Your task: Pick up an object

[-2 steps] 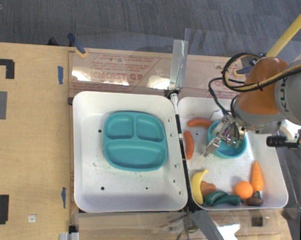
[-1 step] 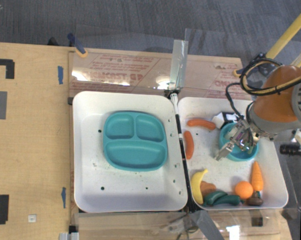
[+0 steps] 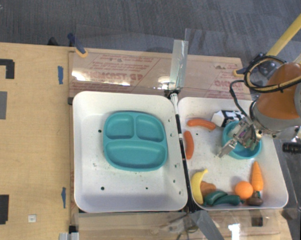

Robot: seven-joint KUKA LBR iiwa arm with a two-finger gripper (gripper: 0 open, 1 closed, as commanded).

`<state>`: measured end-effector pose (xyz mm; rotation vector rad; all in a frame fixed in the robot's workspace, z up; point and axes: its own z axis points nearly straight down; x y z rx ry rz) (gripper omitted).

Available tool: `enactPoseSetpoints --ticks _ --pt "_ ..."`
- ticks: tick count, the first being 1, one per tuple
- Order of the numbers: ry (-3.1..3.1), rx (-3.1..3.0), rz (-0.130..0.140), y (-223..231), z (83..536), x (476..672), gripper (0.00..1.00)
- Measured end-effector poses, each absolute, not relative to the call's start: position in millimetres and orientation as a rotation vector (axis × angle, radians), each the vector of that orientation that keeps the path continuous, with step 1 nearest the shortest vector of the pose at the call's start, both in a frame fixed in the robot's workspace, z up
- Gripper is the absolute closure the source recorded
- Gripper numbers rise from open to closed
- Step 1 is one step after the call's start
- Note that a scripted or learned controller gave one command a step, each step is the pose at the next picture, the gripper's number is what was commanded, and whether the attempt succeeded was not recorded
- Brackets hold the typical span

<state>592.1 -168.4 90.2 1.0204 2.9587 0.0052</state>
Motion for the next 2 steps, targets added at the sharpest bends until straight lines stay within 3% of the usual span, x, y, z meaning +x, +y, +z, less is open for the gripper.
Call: enactPoseSetpoints --ticks 1,2 --pt "2.977 1.023 0.011 -163.8 102.2 589.5 1.00" --pt "2.969 1.019 0.010 -164.6 102.0 591.7 0.00"
